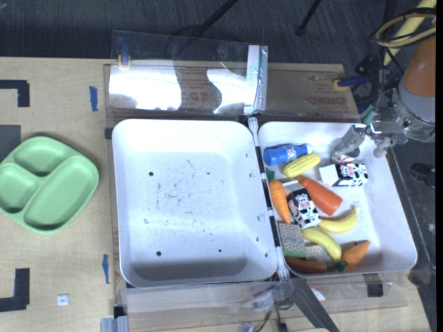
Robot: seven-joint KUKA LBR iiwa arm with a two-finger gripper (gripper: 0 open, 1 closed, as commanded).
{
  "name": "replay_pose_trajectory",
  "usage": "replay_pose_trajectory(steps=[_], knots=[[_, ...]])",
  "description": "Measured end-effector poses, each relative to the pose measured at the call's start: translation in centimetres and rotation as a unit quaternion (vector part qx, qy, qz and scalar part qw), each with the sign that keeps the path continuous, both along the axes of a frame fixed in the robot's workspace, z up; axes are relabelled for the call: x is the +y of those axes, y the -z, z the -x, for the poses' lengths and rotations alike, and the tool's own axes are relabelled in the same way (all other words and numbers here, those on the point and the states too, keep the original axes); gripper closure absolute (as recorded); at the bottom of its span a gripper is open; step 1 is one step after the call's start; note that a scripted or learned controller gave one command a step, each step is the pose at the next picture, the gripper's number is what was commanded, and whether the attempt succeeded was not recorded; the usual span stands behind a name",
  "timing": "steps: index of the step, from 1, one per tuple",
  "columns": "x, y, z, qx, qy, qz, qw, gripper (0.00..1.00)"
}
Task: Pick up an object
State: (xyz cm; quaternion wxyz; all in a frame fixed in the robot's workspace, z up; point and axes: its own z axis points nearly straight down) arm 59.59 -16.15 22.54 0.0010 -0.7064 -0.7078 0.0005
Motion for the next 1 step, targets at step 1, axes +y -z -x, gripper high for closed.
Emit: replay_pose_trajectory(steps=[1], knots=[[-5.26, 4.71, 4.56, 0.000, -0.015, 0.0002, 0.9999, 0.00]])
